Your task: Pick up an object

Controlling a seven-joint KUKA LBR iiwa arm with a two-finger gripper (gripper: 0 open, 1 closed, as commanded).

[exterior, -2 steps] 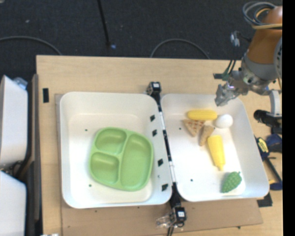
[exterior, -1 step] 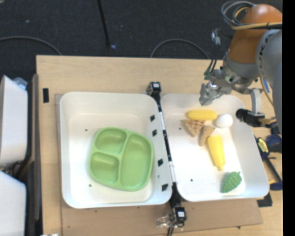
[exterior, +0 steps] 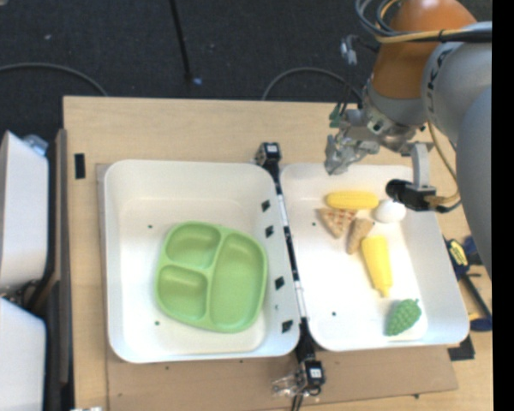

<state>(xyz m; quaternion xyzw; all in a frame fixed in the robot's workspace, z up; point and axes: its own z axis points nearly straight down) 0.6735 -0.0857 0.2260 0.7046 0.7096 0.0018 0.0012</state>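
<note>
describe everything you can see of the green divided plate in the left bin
The green divided plate is pale lime green and looks like smooth moulded plastic, a rounded rectangle with raised ridges splitting it into three compartments: two smaller ones on its left and one long one on its right. It lies flat and right side up on the floor of the left bin, turned slightly askew, toward the bin's near right part. Nothing sits in it or touches it.

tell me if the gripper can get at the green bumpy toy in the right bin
Probably yes: the green bumpy toy lies alone near the bin's front corner, uncovered; the gripper hovers at the back edge.
</note>
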